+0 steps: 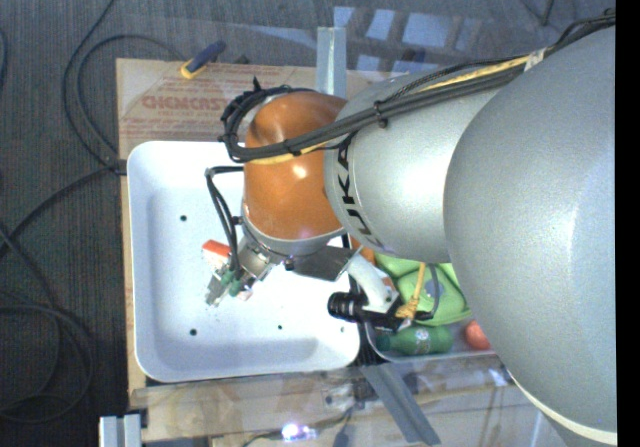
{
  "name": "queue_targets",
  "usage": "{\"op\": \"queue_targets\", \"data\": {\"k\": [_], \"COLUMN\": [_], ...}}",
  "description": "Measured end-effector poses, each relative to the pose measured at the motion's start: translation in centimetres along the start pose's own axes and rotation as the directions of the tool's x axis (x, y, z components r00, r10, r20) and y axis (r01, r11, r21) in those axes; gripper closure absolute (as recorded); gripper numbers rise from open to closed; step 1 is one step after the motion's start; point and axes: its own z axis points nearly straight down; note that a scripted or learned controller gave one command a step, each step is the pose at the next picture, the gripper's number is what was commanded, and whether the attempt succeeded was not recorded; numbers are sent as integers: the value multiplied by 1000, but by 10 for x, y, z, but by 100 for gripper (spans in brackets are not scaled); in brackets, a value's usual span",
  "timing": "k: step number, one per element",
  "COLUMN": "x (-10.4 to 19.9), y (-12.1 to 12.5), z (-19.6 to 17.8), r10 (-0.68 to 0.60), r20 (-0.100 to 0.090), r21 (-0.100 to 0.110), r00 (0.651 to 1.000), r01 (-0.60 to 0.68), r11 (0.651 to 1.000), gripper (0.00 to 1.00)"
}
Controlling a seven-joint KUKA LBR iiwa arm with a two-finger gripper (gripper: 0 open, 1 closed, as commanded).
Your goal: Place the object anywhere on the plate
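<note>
arm: I see my grey arm coming in from 3 o'clock, orange band above the wrist, covering most of the right bin.
hand: low over the left bin, near its middle; I can't tell how the fingers stand.
object: small orange-red piece, just at 11 o'clock of the hand, lying on the left bin floor; touching or not, can't tell.
right bin: green things and an orange-red bit peek out at 4 o'clock under the arm.
plate: can't make it out.
surface: brown board; blue-yellow item at 11 o'clock.
</note>
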Motion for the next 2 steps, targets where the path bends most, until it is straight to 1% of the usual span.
{"op": "queue_targets", "data": {"k": [1, 2], "x": [7, 12], "y": [6, 14], "z": [20, 7], "r10": [35, -118], "r20": [-3, 1], "r21": [1, 0], "r00": [999, 993], "r01": [-35, 118], "r11": [999, 993], "gripper": [100, 100]}}
